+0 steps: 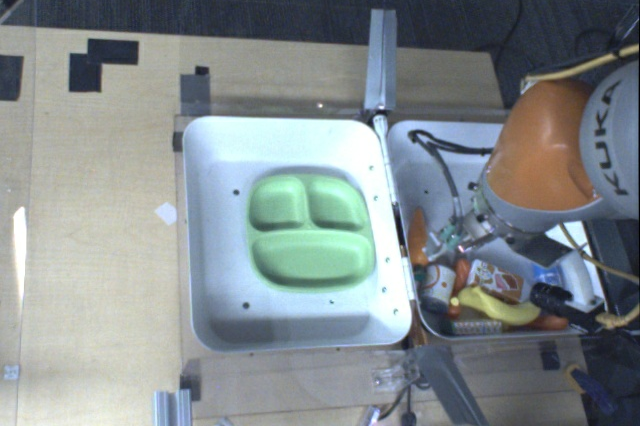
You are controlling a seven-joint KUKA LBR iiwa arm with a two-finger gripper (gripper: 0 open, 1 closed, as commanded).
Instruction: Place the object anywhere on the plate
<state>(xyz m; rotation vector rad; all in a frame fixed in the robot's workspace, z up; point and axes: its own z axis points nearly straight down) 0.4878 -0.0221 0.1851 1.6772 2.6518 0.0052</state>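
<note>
Object for the task cannot be singled out: the right bin [420,139] holds a heap of small things along its near wall, among them a yellow banana [497,308], an orange carrot-like piece [416,232] by the left wall, a red-and-white packet [497,279] and a dark round item [437,285]. None of them lies on the green plate [310,228], which sits alone in the middle of the left bin [205,244], its three compartments bare, with white floor showing all round it up to the bin walls. A metal divider [381,64] runs between the two bins. Reaching in from the right, the arm [548,154] hangs low over the right bin, its gripper [457,234] down just above the heap; whether it is released or clenched cannot be told, as the wrist hides it. Far half of the right bin shows bare floor and a black cable [440,149]
</note>
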